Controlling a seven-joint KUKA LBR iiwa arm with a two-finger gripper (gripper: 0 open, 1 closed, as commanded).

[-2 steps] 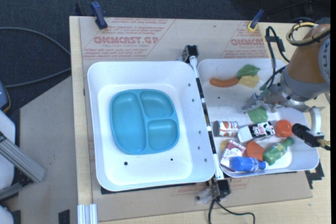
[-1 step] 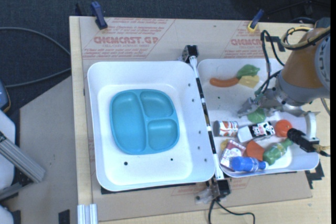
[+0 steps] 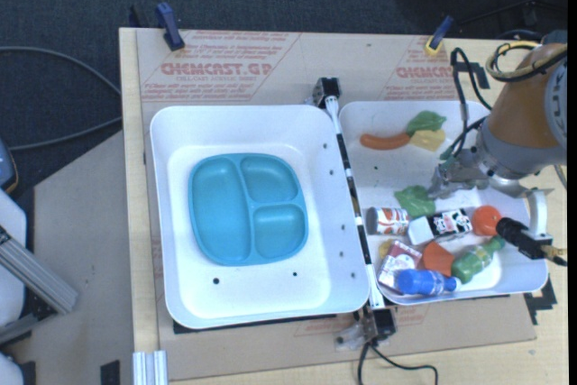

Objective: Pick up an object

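The right bin [image 3: 361, 160] holds a heap of small things. An orange chili-shaped toy [image 3: 386, 140] and a green and yellow item [image 3: 425, 126] lie at its far end. A green leafy piece [image 3: 414, 198] sits mid-bin, and near it are a small can [image 3: 392, 219], a black and white box [image 3: 448, 224] and an orange ball [image 3: 486, 217]. Toward the front lie a red and white packet [image 3: 397, 261], a blue bottle [image 3: 422, 283] and a green bottle [image 3: 473, 263]. My gripper [image 3: 446, 180] hangs low in this bin, just right of the green leafy piece.
The left bin [image 3: 171, 140] holds a blue divided plate [image 3: 248, 207]. Black clips [image 3: 326, 89] join the bins at the far and near ends. Cables [image 3: 464, 77] trail along the arm over the right bin's far corner. The bench edge runs close to the front.
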